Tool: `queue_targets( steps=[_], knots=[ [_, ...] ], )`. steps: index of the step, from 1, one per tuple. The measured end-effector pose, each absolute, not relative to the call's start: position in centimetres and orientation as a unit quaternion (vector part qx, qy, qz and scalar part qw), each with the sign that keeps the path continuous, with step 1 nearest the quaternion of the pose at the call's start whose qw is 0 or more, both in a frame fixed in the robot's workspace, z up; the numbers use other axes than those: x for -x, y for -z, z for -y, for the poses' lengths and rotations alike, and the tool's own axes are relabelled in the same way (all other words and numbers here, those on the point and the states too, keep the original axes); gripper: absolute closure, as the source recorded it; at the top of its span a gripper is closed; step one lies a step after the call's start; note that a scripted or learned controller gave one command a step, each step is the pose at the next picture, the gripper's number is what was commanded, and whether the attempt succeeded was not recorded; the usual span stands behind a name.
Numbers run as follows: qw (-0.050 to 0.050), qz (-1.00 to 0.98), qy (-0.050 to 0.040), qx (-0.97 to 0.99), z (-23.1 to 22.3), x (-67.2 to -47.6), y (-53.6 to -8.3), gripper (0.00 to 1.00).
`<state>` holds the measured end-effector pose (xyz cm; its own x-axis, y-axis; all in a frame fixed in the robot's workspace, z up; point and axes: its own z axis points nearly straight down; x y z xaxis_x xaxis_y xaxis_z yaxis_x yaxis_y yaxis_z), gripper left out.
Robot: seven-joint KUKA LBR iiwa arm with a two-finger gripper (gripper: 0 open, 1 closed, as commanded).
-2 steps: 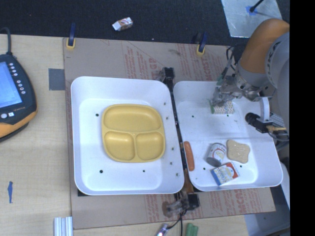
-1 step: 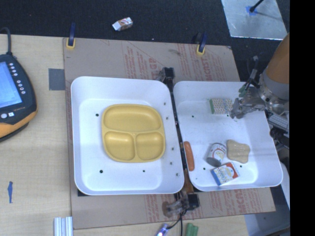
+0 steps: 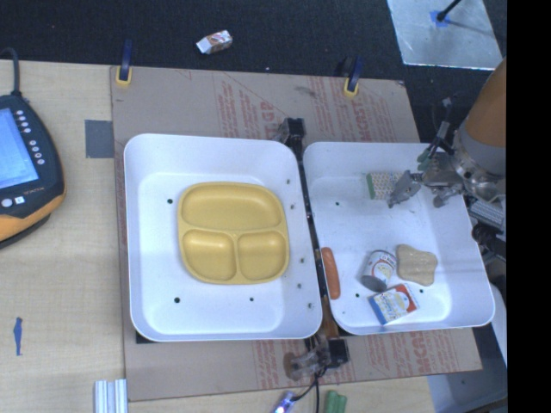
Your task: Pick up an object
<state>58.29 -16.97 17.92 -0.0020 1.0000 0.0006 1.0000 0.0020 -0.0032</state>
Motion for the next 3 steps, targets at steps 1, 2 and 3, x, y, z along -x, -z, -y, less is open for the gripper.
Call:
queue_targets(
  steps=[1, 2, 3],
  knots=[
    [0.002, 0.708, -0.0016, 0.706, 11.8, -50.1, -9.1, 0.0],
    [0.001, 0.709, -0.002, 0.705, 11.9, -50.2, -10.1, 1.0],
    [0.001, 0.709, -0.0005, 0.706, 3.1, -55.8, -19.2, 1.0]
  ],
)
